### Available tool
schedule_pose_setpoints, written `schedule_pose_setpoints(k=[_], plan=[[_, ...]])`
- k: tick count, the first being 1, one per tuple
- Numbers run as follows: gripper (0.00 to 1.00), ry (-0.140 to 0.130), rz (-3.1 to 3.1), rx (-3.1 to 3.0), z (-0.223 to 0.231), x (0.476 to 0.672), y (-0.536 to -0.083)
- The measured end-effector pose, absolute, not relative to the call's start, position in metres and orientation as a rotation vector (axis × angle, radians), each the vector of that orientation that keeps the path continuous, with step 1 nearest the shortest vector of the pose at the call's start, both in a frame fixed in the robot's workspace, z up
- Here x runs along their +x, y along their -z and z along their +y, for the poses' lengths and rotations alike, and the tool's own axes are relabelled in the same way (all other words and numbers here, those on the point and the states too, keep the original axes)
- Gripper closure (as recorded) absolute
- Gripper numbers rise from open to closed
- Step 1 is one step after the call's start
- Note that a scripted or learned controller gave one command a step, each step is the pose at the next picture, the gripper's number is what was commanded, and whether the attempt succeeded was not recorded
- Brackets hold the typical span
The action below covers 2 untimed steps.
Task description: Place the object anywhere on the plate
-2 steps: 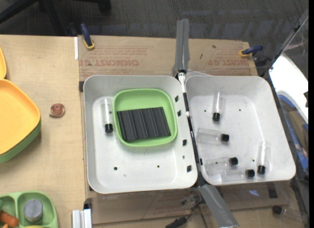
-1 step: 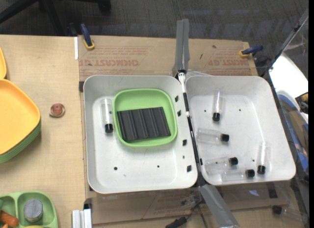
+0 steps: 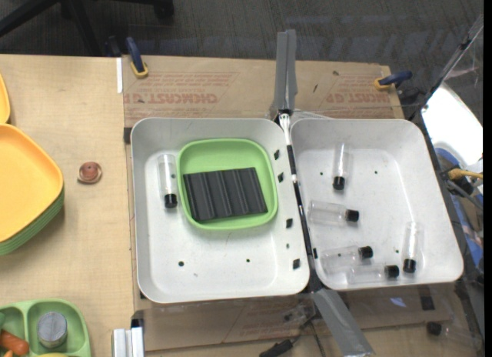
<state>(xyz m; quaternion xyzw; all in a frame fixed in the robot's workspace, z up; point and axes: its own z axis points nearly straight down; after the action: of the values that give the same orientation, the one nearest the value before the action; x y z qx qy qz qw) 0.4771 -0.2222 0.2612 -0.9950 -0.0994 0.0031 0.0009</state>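
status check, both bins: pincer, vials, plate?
One vial lies in the left bin, beside the green plate, not on it. Five more vials sit in the right bin. A dark ridged mat covers the plate's middle.

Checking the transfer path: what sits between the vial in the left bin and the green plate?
Nothing: in the camera view, only a narrow strip of bare white bin floor separates the vial from the plate rim.
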Motion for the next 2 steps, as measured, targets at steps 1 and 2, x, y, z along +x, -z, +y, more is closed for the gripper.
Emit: schedule_pose_setpoints(k=[1,2], plan=[[0.00,-0.009,-0.312,-3.124,-0.222,0.477,-0.213],[0.00,-0.008,-0.320,-3.126,-0.222,0.478,-0.400]])
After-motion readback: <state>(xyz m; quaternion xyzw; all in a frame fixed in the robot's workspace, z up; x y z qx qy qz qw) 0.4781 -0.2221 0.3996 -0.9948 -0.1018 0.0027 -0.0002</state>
